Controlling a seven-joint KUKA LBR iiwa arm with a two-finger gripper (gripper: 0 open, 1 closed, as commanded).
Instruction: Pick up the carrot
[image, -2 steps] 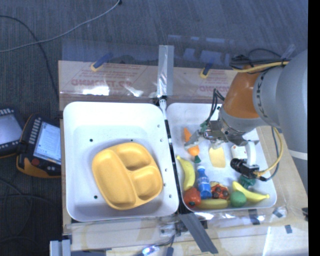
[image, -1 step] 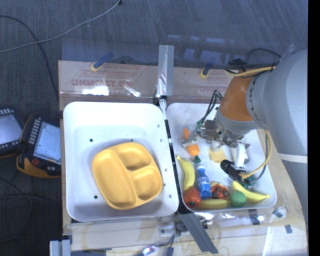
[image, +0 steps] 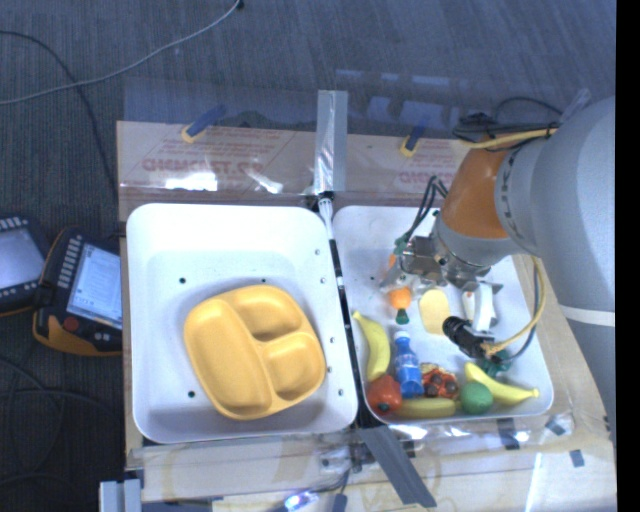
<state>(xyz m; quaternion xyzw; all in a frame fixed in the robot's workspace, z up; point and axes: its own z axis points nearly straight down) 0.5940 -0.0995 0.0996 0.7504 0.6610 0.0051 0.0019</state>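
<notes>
Two white bins sit side by side on the table. My end effector (image: 412, 268) hovers just above the carrot (image: 400, 298) in the right bin (image: 520, 300); I cannot tell its opening.

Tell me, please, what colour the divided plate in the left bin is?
Yellow. The moulded plastic divided plate lies in the shallow white left bin, plainly shown in the camera view.

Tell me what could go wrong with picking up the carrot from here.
1. The carrot is small and lies right beside a pale yellow piece, so the gripper might catch that instead.
2. The right bin is crowded with bananas and a bottle nearby; a descent could knock them.
</notes>
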